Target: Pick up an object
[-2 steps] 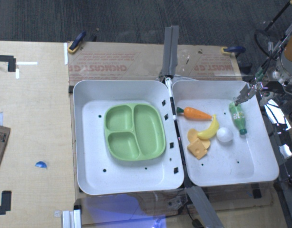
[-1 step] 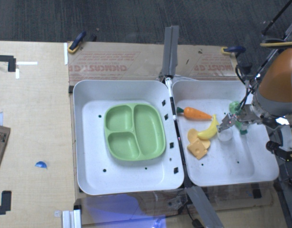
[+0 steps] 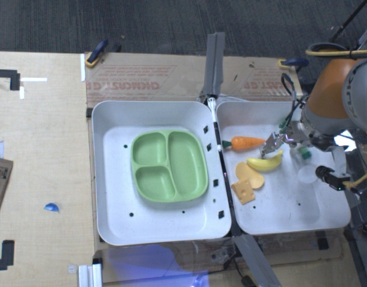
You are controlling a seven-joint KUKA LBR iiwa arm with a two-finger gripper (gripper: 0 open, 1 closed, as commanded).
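Left bin (image 3: 112, 178): green tray (image 3: 170, 165), three compartments. Right bin (image 3: 291, 211): carrot (image 3: 247, 142), banana (image 3: 265, 162), chip (image 3: 250, 176), cheese (image 3: 243, 192), clustered at left side. Arm (image 3: 336, 97) in from right. Gripper (image 3: 272, 146) low, just above banana's upper end, beside carrot tip; jaws apart, nothing between them.

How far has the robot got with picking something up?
Done so far: the arm has reached into the right bin, and its gripper is right at the banana. In hand: nothing that I can see; the banana, carrot and cheese slice all lie on the bin floor. Left: gripping one and lifting it.
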